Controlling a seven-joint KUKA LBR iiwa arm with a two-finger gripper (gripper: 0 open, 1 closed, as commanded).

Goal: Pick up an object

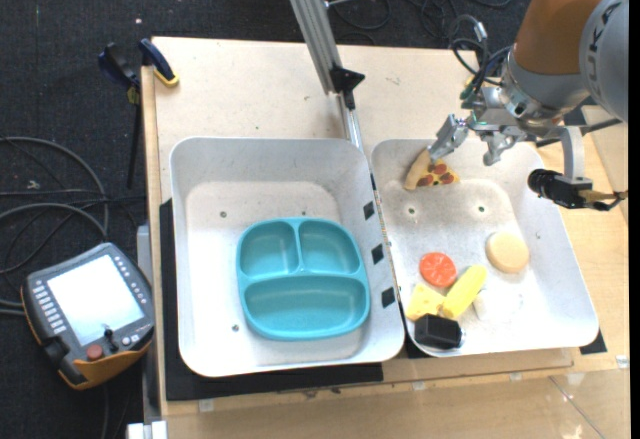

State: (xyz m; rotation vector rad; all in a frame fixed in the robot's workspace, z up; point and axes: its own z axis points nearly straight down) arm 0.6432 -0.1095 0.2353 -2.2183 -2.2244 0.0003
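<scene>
My gripper [470, 145] hangs over the far edge of the right bin [560, 277], its two fingers spread apart and nothing between them. Its left finger [447, 138] is just above and right of a pizza slice [430, 173] lying at the bin's far left. Nearer the front lie a red tomato slice [437, 269], a yellow corn cob [464, 290], a yellow wedge [424, 304], a black block [438, 331] and a pale round bun [508, 252].
The left bin [200, 227] holds a blue divided plate [300, 277]. A slanted metal pole [310, 7] stands behind the bins where they meet. A handheld control pendant [85, 312] lies on the floor at the left.
</scene>
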